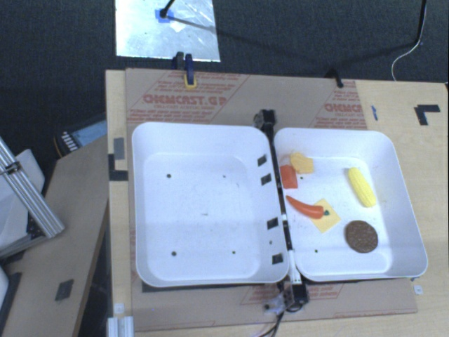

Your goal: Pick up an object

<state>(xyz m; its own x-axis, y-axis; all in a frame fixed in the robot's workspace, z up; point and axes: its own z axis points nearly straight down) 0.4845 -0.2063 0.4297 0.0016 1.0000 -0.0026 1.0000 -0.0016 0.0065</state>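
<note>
- Dark carpet behind a tan bench (77, 188) topped with brown cardboard sheet (231, 93) and two shallow white plastic bins.
- Left bin (151, 142) bare; right bin (393, 153) has all the candidates: yellow corn cob (361, 186), brown round patty (361, 236), red chilli pepper (306, 206) on flat yellow cheese square (327, 217), orange-red block (288, 176), small yellow chunk (302, 163).
- Nothing lifted; whole pick left, I judge.
- Claw state: cannot tell.
- Cardboard print seems mirrored, roughly "CHEMCAST GP".
</note>
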